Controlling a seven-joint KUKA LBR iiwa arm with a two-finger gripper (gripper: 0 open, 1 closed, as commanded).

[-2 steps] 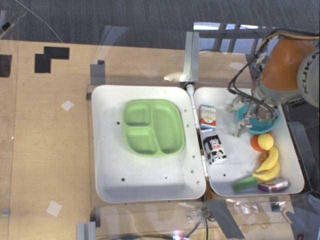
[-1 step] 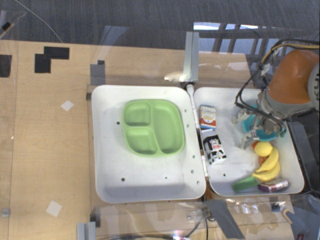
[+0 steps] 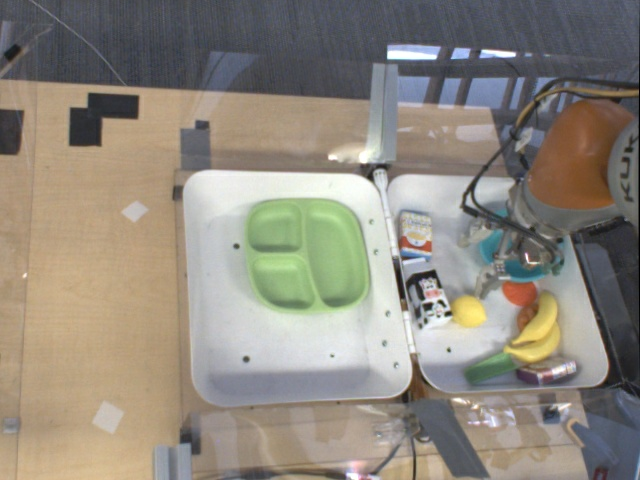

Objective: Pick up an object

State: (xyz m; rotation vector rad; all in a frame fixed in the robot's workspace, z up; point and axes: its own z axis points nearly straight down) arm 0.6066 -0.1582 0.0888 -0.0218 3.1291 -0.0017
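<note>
My gripper (image 3: 508, 260) hangs low over the back right part of the right bin (image 3: 590, 363), under the grey wrist and its orange band. Directly beneath it lies a teal object (image 3: 497, 248), partly hidden by the gripper. A red-orange piece (image 3: 520, 292) lies just in front of the gripper. Close by are a yellow lemon (image 3: 470, 312), a banana (image 3: 536, 332), a green cucumber-like piece (image 3: 490, 368) and a purple piece (image 3: 548, 372). A small white, red and blue carton (image 3: 415, 234) and a black-and-white carton (image 3: 428, 300) lie along the bin's left side.
The left bin (image 3: 230, 368) bears a green divided plate (image 3: 305, 254). A raised divider (image 3: 392, 268) separates the two bins. Black cables (image 3: 490, 173) loop from the wrist over the right bin's back edge. Bare wooden bench (image 3: 90, 298) stretches to the left.
</note>
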